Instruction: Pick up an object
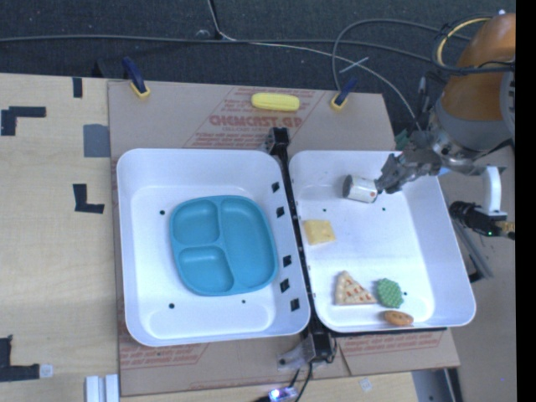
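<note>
White cylinder (361, 190) at pincer (383, 184) tips, grip unclear; cracker (318, 231) nearby, pizza slice (353, 291) well apart.

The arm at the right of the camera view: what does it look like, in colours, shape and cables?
The arm is a rounded grey body with an orange band on top. Its gripper is small, dark and narrow. Thin dark cables loop above the arm across the dark floor.
</note>
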Motion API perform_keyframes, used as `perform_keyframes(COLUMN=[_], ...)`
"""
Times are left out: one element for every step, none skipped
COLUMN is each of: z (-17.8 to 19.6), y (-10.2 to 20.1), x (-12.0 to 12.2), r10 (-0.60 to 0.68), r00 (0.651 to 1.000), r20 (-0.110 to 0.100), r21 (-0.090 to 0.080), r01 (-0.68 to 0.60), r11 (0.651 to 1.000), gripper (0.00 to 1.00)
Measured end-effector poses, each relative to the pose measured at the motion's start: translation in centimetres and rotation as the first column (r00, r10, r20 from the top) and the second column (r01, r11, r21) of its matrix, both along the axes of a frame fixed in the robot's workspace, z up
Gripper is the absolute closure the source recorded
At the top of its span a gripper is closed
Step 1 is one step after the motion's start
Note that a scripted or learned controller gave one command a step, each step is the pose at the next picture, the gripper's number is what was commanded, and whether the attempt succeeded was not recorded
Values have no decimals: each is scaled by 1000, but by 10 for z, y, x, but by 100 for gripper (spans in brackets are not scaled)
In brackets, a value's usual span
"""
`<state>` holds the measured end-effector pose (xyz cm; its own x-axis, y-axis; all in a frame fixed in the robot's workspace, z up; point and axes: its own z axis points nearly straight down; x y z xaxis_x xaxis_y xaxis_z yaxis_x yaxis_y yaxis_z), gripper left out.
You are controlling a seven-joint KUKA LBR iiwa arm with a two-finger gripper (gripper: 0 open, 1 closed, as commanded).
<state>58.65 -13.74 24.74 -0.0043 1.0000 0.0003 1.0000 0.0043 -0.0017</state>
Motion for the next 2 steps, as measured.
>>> perform_keyframes(z=[-14, -18], y=[52, 97], x=[2, -10], r10=[1, 0], r00=[1000, 1000], r20=[0, -1], r21=[1, 0], r01=[-1, 0], r11=[1000, 1000], gripper=[100, 100])
